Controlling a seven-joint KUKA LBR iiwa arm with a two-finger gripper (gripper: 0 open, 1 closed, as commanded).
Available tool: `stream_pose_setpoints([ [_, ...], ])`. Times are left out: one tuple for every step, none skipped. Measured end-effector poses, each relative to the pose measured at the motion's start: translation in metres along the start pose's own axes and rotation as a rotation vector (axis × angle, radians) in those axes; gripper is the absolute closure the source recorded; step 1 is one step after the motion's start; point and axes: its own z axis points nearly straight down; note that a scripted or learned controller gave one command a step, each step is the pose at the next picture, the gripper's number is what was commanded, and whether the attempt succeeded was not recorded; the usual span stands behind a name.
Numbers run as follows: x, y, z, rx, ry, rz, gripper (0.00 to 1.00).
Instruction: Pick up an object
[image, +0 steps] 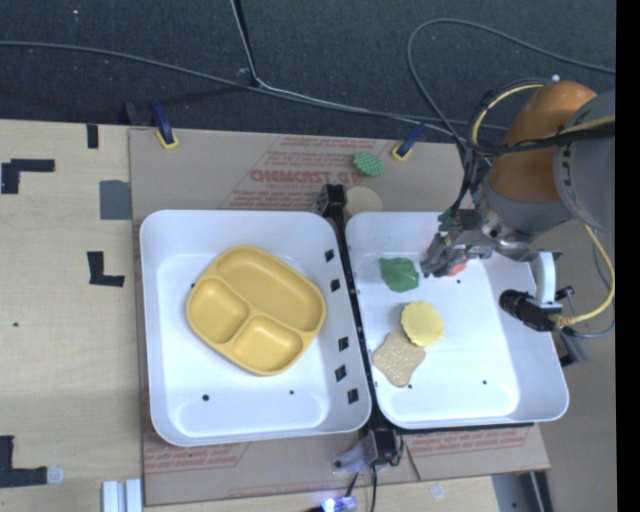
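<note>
Both white bins (165, 330) look like smooth plastic with a slight sheen. The yellow divided tray (256, 308) appears to be matt moulded plastic. The green piece (400, 273), the yellow round piece (422, 323) and the tan piece (398, 358) show dull, faintly textured surfaces, the tan one speckled. Under the bins lies a brown cardboard sheet (290, 170), matt with red print, on a pale wood-look bench (60, 330). The arm (585, 165) has a smooth grey casing and a glossy orange band (545, 110). The backdrop (120, 50) resembles dark carpet.

A green scrap (367, 162) lies on the cardboard sheet (290, 175) beyond both bins.
</note>
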Motion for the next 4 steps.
stream_pose_setpoints([
  [0.002,0.002,-0.064,-0.001,0.0,0.0,1.0],
  [0.002,0.003,-0.091,0.003,0.0,0.001,1.0],
  [0.056,0.004,-0.09,0.006,0.002,-0.004,1.0],
  [0.115,-0.006,-0.074,0.008,0.002,-0.005,1.0],
])
